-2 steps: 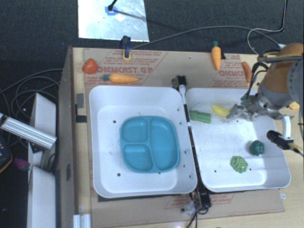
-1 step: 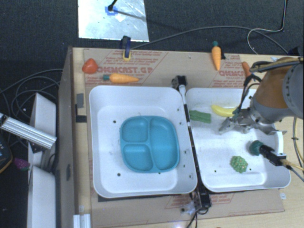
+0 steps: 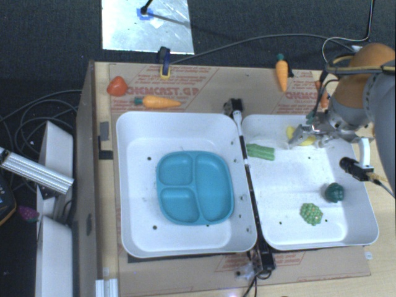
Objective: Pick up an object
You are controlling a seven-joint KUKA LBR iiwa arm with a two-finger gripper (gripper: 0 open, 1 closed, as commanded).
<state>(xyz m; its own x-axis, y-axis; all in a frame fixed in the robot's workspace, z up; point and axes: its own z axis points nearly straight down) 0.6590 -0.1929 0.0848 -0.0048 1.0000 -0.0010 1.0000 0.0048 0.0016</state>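
Cardboard bench (image 3: 204,82), dark carpet (image 3: 49,30) around

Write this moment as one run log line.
gripper: right bin, over yellow object | grasp: unclear | green block: beside

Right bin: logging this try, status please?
Gripper low in right bin's far corner, over yellow piece. Nothing visibly held. Green block just left; green ball and bumpy ball apart.
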